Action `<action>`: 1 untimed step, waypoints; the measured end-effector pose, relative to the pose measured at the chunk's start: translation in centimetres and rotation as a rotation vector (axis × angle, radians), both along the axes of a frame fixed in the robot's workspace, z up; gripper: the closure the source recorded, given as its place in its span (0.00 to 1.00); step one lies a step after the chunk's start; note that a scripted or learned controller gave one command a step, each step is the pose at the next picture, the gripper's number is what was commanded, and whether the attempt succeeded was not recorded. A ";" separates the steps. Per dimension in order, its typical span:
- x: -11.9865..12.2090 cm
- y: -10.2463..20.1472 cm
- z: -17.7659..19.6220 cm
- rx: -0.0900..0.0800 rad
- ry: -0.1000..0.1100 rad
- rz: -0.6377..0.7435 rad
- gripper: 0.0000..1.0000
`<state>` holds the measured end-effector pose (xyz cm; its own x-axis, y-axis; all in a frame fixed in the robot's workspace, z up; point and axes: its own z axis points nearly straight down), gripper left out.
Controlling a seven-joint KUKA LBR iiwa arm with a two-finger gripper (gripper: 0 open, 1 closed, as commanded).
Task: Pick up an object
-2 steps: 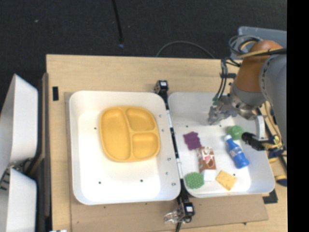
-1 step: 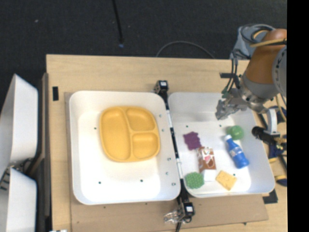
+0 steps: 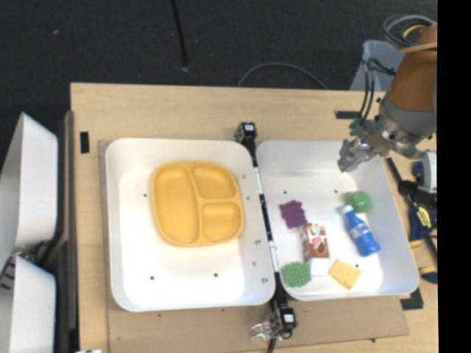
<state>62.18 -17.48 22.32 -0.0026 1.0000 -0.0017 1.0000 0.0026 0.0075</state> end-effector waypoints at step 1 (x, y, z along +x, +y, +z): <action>0.1 -0.1 3.4 0.001 0.003 0.001 1.00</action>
